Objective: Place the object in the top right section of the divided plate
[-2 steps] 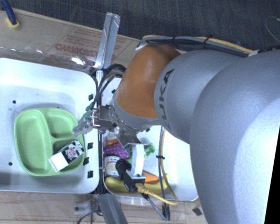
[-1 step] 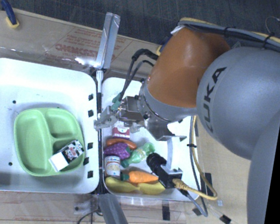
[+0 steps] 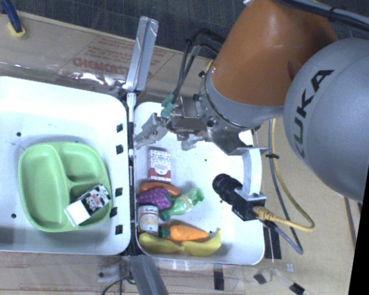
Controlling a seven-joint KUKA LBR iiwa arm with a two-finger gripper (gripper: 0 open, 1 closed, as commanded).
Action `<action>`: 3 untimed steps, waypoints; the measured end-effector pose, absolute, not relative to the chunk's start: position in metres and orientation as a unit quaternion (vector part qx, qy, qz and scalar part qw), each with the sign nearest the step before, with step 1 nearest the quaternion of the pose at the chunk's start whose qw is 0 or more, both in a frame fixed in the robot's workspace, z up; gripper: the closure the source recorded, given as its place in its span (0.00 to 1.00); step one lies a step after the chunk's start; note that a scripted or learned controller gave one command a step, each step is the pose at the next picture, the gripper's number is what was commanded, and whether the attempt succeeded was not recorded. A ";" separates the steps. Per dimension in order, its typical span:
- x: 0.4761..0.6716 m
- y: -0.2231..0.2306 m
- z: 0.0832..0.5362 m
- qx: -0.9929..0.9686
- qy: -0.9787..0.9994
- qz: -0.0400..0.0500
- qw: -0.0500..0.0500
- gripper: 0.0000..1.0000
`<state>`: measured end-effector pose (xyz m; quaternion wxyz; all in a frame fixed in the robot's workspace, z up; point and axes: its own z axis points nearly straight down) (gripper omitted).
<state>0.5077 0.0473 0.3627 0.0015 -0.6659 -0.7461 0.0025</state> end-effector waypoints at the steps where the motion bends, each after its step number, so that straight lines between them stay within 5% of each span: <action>1: 0.540 0.101 0.387 -0.654 -0.756 0.003 0.001 0.00; 2: 0.570 0.119 0.435 -0.629 -0.778 0.002 0.002 0.00; 3: 0.634 0.127 0.436 -0.571 -0.821 0.002 0.001 0.00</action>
